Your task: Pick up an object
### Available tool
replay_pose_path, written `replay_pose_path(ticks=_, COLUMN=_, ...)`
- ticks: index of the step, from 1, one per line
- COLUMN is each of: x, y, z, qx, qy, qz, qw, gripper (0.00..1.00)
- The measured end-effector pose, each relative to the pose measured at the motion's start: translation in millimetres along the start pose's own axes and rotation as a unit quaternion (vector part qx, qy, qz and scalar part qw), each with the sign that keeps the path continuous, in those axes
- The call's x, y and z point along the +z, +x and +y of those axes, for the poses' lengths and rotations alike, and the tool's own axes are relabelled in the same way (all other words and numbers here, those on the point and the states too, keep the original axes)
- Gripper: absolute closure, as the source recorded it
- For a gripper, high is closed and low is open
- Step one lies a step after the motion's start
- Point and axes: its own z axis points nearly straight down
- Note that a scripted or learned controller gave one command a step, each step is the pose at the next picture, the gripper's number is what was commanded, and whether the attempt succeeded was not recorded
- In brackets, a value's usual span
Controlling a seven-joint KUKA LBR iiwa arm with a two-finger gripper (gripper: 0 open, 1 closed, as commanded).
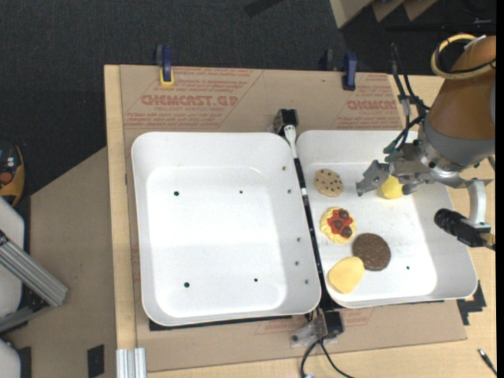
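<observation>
Yellow piece [346,275]: you are seeing it lying at the near edge of the right bin [453,274], closest to the camera, touching the brown disc.
Brown disc [371,251]: it is sitting just behind and right of the yellow piece, flat on the bin floor.
Tart [338,224]: you are looking at a pale round with red and dark topping, lying just beside the brown disc on its far-left side.
Cookie [328,182]: it is resting nearer the far end of the right bin, close to the divider between the bins.
Yellow lump [390,187]: you are finding it right of the cookie, sitting directly at the gripper's tip.
Gripper [383,181]: it is reaching in from the right, low over the right bin. Whether its fingers are spread or closed, you cannot tell, and the lump is not clearly showing between them.
Left bin [157,172]: it is lying beside the right bin, its white floor showing a few dark dots.
Arm [465,109]: its orange band is showing at the right edge.
</observation>
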Motion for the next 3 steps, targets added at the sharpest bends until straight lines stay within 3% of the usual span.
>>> replay_pose_path(ticks=1, x=108, y=30, z=-26, qx=0.001, qy=0.001, qz=0.002, qw=1.0, gripper=0.0)
replay_pose_path(ticks=2, x=87, y=27, z=-20, qx=0.0, qy=-0.008, qz=-0.001, qw=1.0, gripper=1.0)
replay_pose_path(ticks=3, x=0, y=82, z=-86, qx=-0.002, qy=-0.001, qz=0.001, qw=1.0, gripper=1.0)
